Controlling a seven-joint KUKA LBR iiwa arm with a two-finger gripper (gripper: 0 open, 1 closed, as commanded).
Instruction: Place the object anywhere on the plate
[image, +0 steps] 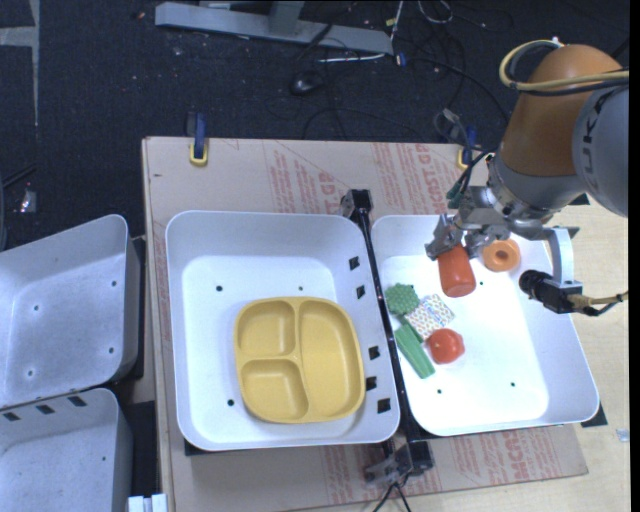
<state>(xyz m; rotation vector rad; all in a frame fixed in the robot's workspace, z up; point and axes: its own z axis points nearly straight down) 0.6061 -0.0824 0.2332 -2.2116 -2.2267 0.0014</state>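
Two shallow white bins sit side by side on the counter (260, 175), and the divider (375, 300) between them serves as the landmark here. Left of the divider, the left bin (190, 300) holds a yellow plate (298, 358) with three compartments; it lies flat near the middle of the bin floor, a little toward the near wall, and nothing rests on it.

Right of the divider, the right bin (540, 380) holds the loose items. Just beside the divider lie a green leafy piece (402, 298) and, nearer the camera, a long green piece (413, 350) set at a slant. Touching these on the side away from the divider is a pale patterned block (432, 315), and a red tomato (445, 346) sits just below it. An orange ring (501, 255) lies farther from the divider, toward the bin's far side.

The arm (560, 110) reaches over the right bin's far edge. Its end effector (462, 240) is right of the divider, above the bin's far part, and a red cylinder (457, 272) hangs tilted directly under it. The cylinder's top appears to meet the fingers, but whether they are clenched on it cannot be told. The cylinder is well apart from the plate, on the other side of the divider.
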